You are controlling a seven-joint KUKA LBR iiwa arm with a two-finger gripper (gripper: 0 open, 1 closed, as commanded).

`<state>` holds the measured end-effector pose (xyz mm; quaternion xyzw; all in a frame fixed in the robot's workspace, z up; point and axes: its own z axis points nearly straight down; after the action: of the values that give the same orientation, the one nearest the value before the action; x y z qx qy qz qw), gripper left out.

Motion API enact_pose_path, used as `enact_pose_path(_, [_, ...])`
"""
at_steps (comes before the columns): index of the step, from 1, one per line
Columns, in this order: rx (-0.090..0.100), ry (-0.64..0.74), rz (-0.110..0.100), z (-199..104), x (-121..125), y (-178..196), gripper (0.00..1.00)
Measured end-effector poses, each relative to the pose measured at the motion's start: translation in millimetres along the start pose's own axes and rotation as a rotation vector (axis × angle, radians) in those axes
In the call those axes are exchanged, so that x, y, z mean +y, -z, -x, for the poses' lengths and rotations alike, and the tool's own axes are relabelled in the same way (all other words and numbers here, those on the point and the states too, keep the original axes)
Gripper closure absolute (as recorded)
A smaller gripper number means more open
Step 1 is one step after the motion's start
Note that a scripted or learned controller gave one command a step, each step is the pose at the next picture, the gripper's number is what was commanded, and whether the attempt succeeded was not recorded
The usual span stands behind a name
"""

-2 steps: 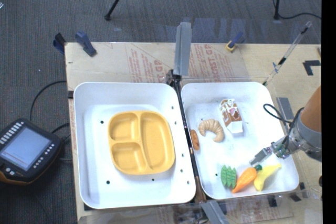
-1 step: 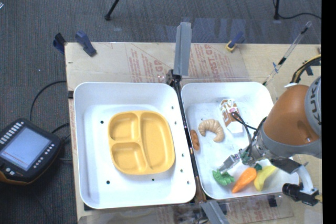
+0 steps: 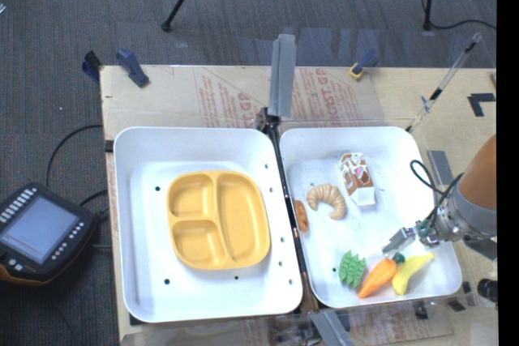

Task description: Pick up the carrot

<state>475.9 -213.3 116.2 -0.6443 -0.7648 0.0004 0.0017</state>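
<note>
The carrot (image 3: 379, 277) lies in the near right part of the right bin (image 3: 324, 143), tilted, its green top toward the far right. A yellow banana (image 3: 410, 271) lies just beside it on the right, and a green leafy toy (image 3: 352, 267) just to its left. The gripper (image 3: 403, 238) hovers just beyond the carrot's top; whether its jaws are spread or pressed together I cannot tell. Farther off sit a croissant (image 3: 328, 199) and a small carton (image 3: 357, 178). The left bin (image 3: 138, 174) holds a yellow divided plate (image 3: 217, 219).
</note>
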Motion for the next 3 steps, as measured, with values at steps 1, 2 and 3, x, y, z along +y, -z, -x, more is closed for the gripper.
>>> enact_pose_path(1, [0.005, 0.005, -0.007, -72, 11, -33, 0.00])
enact_pose_path(2, [0.002, -0.298, -0.003, -26, 4, -31, 0.00])
enact_pose_path(3, [0.002, 0.025, -0.003, -102, 17, -32, 0.00])
